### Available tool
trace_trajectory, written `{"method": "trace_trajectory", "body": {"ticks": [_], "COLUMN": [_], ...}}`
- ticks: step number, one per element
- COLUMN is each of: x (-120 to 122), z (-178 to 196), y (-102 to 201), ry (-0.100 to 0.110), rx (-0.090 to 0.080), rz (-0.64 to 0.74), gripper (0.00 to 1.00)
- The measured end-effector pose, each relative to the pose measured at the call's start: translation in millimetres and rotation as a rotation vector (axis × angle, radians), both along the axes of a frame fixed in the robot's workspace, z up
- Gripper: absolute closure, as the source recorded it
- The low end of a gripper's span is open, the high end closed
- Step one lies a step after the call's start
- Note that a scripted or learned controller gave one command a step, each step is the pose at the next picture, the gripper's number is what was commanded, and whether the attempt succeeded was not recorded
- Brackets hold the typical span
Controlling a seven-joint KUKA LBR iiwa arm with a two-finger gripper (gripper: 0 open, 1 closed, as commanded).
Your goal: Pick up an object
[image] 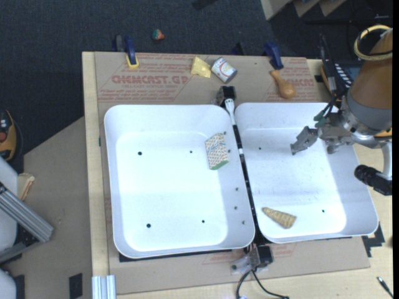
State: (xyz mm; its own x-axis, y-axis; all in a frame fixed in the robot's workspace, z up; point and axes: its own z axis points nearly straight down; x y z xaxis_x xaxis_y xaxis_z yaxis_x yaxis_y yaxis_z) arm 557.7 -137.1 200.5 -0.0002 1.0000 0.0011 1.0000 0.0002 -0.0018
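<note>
Red lettering ran along the brown board (156,80) that lay under the two bins on the table. On the strip behind the left bin it read "CHEMCAST" followed by letters that looked like "G P", with a smaller red line beneath too fine to read. More of the same red print showed behind the right bin, partly covered and not legible.

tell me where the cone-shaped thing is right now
The tan cone lies on its side in the right bin, near its front edge and left of centre, well below the gripper.
</note>
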Motion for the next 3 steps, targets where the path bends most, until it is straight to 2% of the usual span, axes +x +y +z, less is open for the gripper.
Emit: {"method": "trace_trajectory", "body": {"ticks": [1,2,3], "x": [-10,-10,-51], "z": [165,166,65], "y": [-13,-11,38], "ry": [-0.023,-0.008,0.011], "rx": [-0.008,-0.004,0.004], "rz": [0.0,0.001,0.003], "gripper": [0.0,1.0,1.0]}}
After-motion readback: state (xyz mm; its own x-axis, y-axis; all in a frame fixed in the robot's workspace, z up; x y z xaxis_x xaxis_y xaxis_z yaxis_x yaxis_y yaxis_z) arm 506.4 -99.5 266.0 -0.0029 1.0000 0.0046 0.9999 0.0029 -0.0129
